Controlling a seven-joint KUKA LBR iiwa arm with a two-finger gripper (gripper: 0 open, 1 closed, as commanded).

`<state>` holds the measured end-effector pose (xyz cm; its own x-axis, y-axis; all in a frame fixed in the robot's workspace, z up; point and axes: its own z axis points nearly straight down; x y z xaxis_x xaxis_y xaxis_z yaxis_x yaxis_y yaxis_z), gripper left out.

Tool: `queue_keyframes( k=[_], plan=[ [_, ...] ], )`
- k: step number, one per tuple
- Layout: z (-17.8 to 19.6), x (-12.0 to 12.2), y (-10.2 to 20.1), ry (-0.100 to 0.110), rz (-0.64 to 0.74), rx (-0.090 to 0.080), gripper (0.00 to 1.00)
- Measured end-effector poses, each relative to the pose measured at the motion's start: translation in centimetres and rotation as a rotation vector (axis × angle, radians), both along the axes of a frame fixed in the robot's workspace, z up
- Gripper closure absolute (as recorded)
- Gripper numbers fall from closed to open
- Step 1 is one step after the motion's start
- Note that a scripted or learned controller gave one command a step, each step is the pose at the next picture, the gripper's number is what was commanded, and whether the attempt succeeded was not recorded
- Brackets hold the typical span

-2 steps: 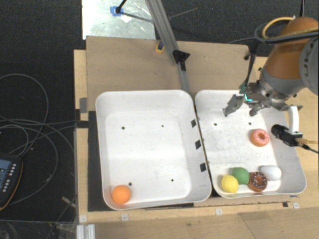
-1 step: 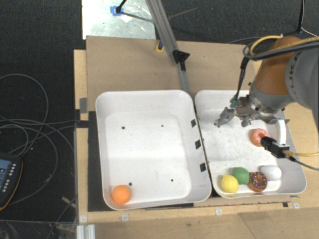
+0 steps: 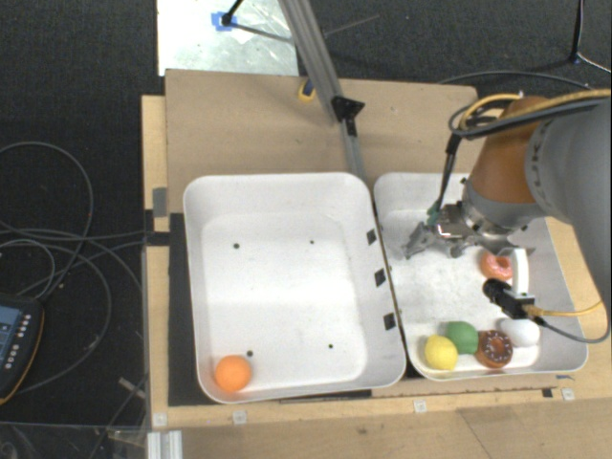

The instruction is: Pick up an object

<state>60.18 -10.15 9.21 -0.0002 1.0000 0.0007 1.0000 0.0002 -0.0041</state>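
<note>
My gripper (image 3: 432,244) hangs over the upper part of the right bin (image 3: 413,191), below the orange wrist band. Its grey fingers (image 3: 414,245) are spread open above bare bin floor, with nothing between them. A pink frosted donut (image 3: 495,265) lies just to the gripper's right, partly behind the wrist hardware. Along the right bin's front edge sit a yellow lemon (image 3: 440,352), a green fruit (image 3: 461,335), a chocolate donut (image 3: 495,349) and a white object (image 3: 521,332). An orange ball (image 3: 231,373) rests in the front left corner of the left bin (image 3: 277,191).
The two bins meet at a shared wall with black clips (image 3: 380,275). A grey pole (image 3: 316,55) slants across the bench behind them. A yellow cable (image 3: 564,310) loops from the arm over the right bin's right side.
</note>
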Motion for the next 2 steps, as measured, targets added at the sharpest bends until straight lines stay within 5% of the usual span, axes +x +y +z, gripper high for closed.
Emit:
queue_keyframes(
  k=[1, 2],
  plan=[
    [1.4, 0.2, -0.1, -0.006, -0.001, 0.0, 1.0],
    [6.4, -0.5, -0.7, -0.01, -0.001, -0.002, 1.0]
  ],
)
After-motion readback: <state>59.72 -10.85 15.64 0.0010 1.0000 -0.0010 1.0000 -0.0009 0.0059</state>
